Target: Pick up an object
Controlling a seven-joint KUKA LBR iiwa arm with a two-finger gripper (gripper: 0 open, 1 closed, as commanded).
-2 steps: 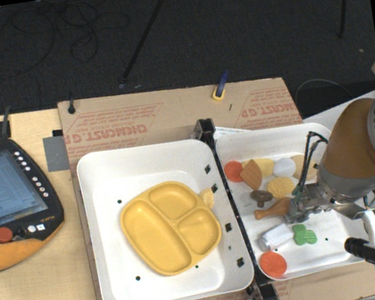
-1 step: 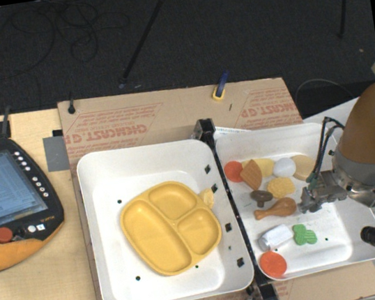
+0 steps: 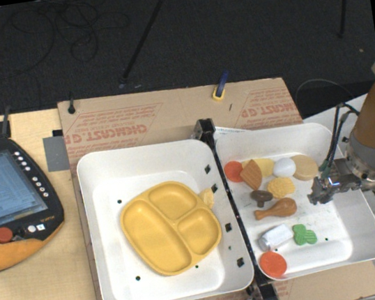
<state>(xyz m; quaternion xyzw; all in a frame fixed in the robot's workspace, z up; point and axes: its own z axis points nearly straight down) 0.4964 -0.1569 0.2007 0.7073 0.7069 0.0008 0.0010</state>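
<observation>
The gripper [image 3: 319, 192] hung low over the right side of the right bin [image 3: 361, 245], at the end of the grey arm [image 3: 374, 144] reaching in from the right. It was small and dark in the camera view, so whether it was released or clenched could not be told, and nothing was seen held in it.

The toy foods lay just to its left. Nearest were a tan bread-like piece [image 3: 304, 167] and a brown drumstick [image 3: 276, 208], which lay lengthwise, its thin end pointing left. To grasp well, the gripper would probably need to center over one piece, such as the drumstick, and straddle its narrow part, clear of its neighbors.

Further left sat a white egg [image 3: 284, 166], a yellow waffle [image 3: 281, 187], an orange tomato [image 3: 233, 170], a green piece [image 3: 304, 236] and a white block [image 3: 277, 236]. The left bin [image 3: 102, 187] held a yellow divided plate [image 3: 169, 226].
</observation>
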